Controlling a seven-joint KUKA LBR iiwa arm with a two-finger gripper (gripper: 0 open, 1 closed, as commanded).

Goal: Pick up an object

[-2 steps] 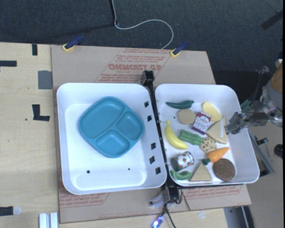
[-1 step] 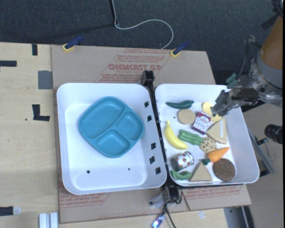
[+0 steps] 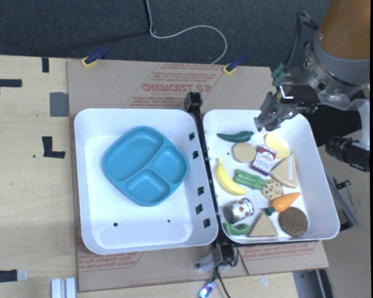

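Observation:
The right bin (image 3: 317, 160) holds several toy foods: a green pepper (image 3: 235, 136), a yellow banana (image 3: 225, 177), a tan round piece (image 3: 242, 152), a purple-and-white packet (image 3: 263, 160), a pale yellow piece (image 3: 276, 144), a green pickle (image 3: 250, 180), an orange carrot (image 3: 286, 201), a brown cookie (image 3: 293, 221) and a small can (image 3: 239, 210). My gripper (image 3: 268, 120) hangs above the bin's far side, just up and right of the pepper and above the pale yellow piece. Nothing shows between its fingers.
The left bin (image 3: 87, 166) holds a blue divided plate (image 3: 145, 164). A black clip divider (image 3: 202, 166) runs between the bins. A white cable (image 3: 186, 33) loops on the dark surface behind. Cardboard lies under both bins.

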